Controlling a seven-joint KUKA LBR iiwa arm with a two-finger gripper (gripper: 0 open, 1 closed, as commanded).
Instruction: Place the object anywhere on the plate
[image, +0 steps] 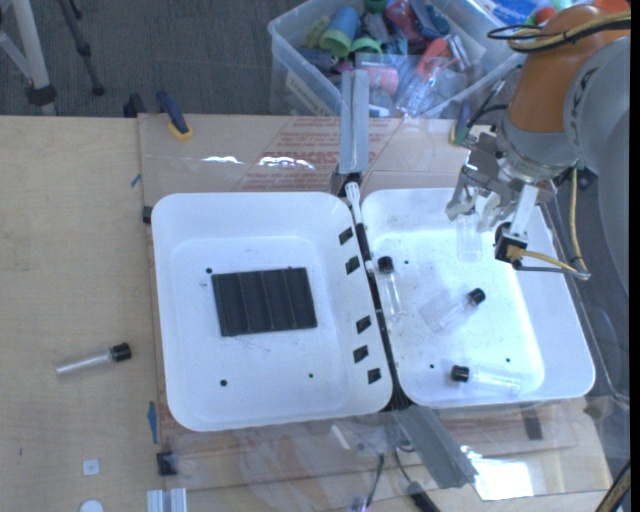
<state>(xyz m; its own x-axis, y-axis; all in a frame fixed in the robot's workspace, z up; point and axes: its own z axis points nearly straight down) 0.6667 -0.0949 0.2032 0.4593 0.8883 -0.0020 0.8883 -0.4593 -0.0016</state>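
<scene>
Risk: the clear vial (468, 241) between the fingers is slick and held near its top; it may slip or swing during transfer to the dark ribbed plate (265, 300) in the left bin (180, 300). The gripper (478, 205) hangs at 12 o'clock of the right bin (570, 350), fingers clamped on this vial. Three black-capped vials (452, 307) lie below, toward 6 o'clock.

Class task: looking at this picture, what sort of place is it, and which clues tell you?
Probably a robotics lab bench: a robot arm over two white bins, clear vials to be picked, and a tub of assorted objects behind.
</scene>
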